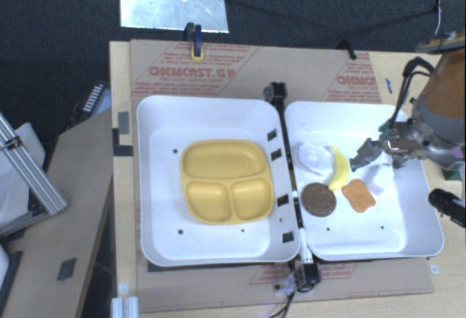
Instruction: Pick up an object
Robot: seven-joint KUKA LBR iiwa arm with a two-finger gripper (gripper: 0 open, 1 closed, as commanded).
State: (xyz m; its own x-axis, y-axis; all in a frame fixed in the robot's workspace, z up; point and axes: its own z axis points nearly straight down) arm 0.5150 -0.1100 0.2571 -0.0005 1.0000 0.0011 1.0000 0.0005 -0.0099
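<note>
So the claw (366, 154) is hanging over the right bin (415, 236), and I honestly can't tell how it's set, but nothing looks caught in it. The pickable stuff sits clustered on that bin's left side: a banana (338, 169), a brown cookie (318, 199), an orange piece (358, 195) and a white thing (315, 156), all close together, so a clean grab looks tricky to me. Left bin (156, 236) just has a yellow 3-section tray (222, 180), probably the drop spot.
</note>
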